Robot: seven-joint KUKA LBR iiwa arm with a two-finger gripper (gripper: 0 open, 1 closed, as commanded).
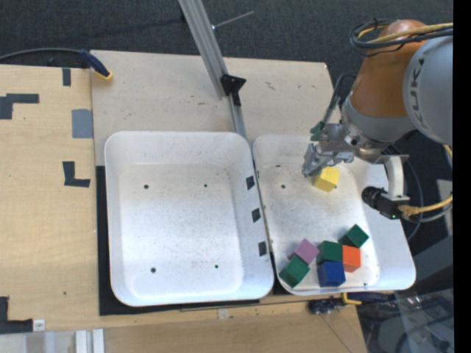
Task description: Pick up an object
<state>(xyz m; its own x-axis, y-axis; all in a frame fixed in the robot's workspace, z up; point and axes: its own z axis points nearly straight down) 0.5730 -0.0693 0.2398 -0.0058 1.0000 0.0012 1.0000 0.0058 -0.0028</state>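
Step in hand: I judged this as the approach-and-grasp stage of the pick, with the gripper (321, 166) low over the right bin (294, 197) and right at the yellow block (327, 179).
Landmark: I placed everything against the yellow block, which lay in the far half of the right bin, apart from the other blocks.
Jaws: I could not tell from my view whether they stood wide or narrow; the wrist body covered them, and the yellow block showed just below and beside the tool tip, not plainly between anything.
Hold: I would not have called it a grasp, since nothing showed the block lifted off the bin floor.
Other blocks: a cluster sat well nearer the camera than the yellow block, against the near rim: pink block (306, 252), two green blocks (295, 271) (357, 235), a dark green block (330, 251), blue block (332, 273) and orange block (352, 258).
Left bin: the left bin (121, 197) lay to the left of the yellow block, across the divider.
Next move, my judgement: it called for centring over the yellow block, closing squarely on two opposite faces, then a straight lift to check that it came up.
Risk, my judgement: an off-centre close could have nudged the block aside.
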